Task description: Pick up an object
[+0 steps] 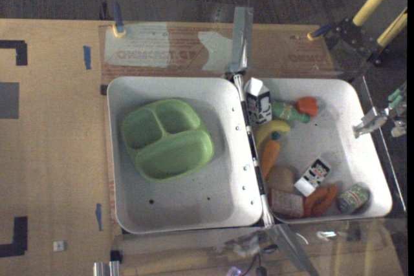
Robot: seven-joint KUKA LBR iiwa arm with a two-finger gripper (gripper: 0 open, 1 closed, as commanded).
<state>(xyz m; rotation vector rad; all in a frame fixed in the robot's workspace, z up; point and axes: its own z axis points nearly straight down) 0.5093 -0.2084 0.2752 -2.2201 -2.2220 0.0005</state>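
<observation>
Camera view: fingers (377,118) over right bin (370,158) edge, state unclear; carrot (269,155), banana (272,130) nearby.

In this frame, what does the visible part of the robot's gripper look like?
At the right edge, over the right bin, a small piece of the gripper shows: pale grey-white metal with angular, bracket-like shapes and a faint greenish tint near its upper part. It is too small and blurred to make out cables or markings.

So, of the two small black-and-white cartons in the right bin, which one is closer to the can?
The small carton lying near the sausage, low in the right bin. The milk carton sits at the bin's far left corner, away from the can.
</observation>
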